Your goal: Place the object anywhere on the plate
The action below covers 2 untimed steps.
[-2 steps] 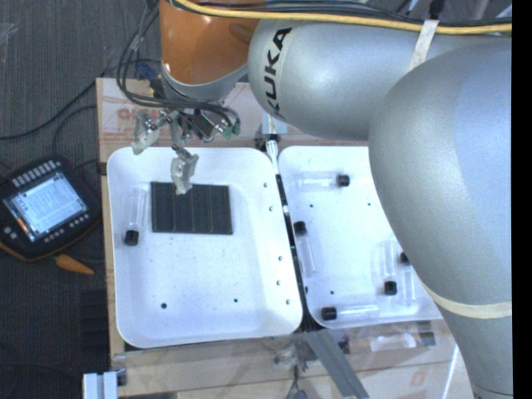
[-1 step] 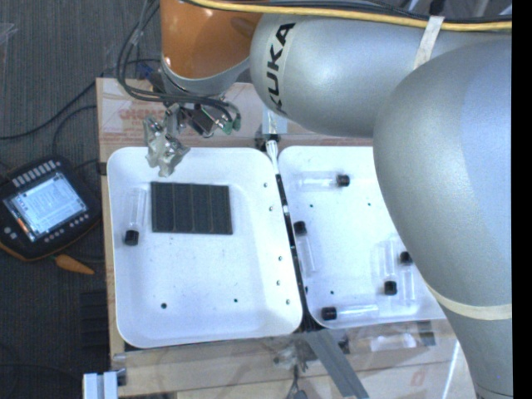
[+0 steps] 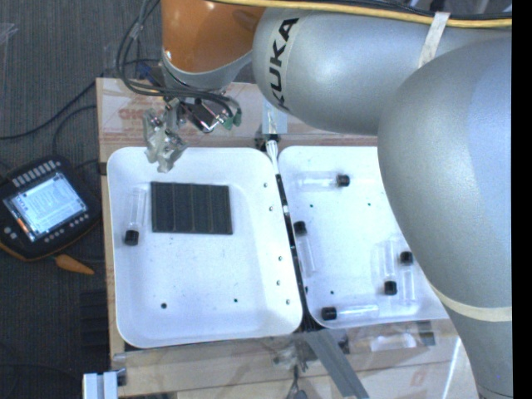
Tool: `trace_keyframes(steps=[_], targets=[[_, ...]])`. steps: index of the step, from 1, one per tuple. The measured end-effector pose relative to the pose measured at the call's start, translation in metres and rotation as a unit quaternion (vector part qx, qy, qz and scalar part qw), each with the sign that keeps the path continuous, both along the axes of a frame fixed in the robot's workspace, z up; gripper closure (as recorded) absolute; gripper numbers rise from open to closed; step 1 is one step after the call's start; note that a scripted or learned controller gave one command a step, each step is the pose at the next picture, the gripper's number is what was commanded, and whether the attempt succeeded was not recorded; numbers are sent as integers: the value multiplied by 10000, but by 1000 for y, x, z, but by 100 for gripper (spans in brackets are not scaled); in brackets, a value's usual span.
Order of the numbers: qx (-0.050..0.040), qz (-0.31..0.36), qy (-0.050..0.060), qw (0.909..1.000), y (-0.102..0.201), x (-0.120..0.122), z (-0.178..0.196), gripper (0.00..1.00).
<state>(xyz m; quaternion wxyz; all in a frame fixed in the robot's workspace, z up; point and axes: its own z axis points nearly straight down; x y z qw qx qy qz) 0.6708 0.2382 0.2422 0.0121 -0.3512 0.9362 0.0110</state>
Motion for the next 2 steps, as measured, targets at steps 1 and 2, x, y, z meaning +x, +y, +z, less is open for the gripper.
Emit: trace_keyframes(steps=[1, 2], targets=[[-146, 1479, 44, 9889, -12, -62, -17, 100], [-141, 1060, 61, 9942, -16, -173, -40, 100]])
